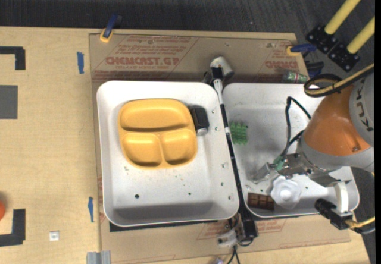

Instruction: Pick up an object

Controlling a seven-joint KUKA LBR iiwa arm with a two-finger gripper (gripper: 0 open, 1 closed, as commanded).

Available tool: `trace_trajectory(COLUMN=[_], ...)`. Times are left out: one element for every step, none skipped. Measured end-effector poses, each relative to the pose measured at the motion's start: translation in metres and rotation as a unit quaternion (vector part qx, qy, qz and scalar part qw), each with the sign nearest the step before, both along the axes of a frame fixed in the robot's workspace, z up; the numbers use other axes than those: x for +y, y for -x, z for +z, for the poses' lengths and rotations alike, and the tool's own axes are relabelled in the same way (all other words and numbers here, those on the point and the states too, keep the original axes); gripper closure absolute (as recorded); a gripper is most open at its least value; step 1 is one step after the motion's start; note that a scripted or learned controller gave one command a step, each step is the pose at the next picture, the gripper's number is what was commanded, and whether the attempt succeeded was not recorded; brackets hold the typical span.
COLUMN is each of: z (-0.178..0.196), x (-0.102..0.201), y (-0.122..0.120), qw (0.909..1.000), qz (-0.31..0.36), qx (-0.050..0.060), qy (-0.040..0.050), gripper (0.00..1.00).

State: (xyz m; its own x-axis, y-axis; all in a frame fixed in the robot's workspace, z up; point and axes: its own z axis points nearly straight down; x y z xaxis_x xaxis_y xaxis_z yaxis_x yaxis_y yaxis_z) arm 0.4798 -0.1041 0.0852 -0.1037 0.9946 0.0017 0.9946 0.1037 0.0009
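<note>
Camera view looks down on the gripper (275, 167), low in the right bin (262, 102), its tip hard to read against the clutter; whether it is parted or closed on anything cannot be told from here. Just below it lies a white lumpy object (286, 191), and beyond that, toward the near rim, a small brown block (260, 201). A green piece (239, 132) sits up and to its left, well apart. Farther left, in the other bin (113, 156), rests a yellow divided tray (158, 132). A good grasp probably means centring over one item, descending straight and closing only once the item sits squarely between.
</note>
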Motion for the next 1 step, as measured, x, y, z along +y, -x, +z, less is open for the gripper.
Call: trace_trajectory(z=[0.0101], x=[0.0011], y=[-0.0009], qw=[1.0], qz=[0.0], qx=[-0.001], qy=[-0.0009], gripper=[1.0])
